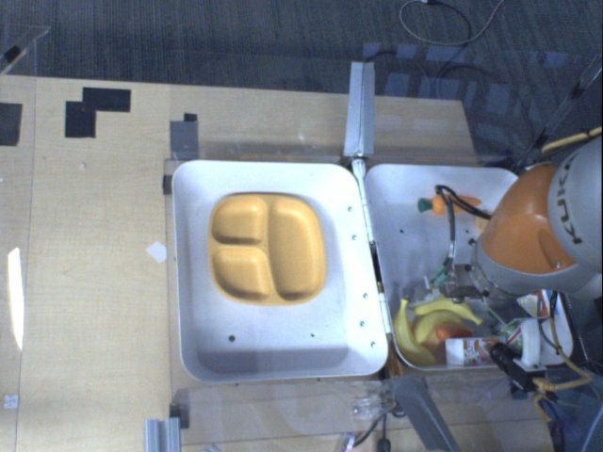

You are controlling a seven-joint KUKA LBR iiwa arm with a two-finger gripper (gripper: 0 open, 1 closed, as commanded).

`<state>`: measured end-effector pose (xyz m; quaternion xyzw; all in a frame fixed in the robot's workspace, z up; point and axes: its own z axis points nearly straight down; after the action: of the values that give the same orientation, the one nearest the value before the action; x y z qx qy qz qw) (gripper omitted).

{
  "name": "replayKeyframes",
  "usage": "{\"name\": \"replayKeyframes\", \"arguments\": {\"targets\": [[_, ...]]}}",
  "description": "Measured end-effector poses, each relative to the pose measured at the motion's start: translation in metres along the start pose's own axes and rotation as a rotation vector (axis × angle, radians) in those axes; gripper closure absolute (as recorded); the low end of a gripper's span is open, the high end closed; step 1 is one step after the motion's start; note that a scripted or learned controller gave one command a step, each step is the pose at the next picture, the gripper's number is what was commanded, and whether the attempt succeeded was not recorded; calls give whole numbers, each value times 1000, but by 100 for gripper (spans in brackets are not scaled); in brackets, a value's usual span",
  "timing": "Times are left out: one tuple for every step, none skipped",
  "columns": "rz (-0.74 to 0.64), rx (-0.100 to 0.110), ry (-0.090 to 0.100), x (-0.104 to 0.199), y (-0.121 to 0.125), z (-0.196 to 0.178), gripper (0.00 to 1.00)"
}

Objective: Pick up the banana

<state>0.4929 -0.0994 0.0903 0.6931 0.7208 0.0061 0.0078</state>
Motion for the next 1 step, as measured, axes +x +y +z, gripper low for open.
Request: {"name": "replayKeyframes", "arguments": {"targets": [[0, 0, 0, 0, 0, 0, 0]]}}
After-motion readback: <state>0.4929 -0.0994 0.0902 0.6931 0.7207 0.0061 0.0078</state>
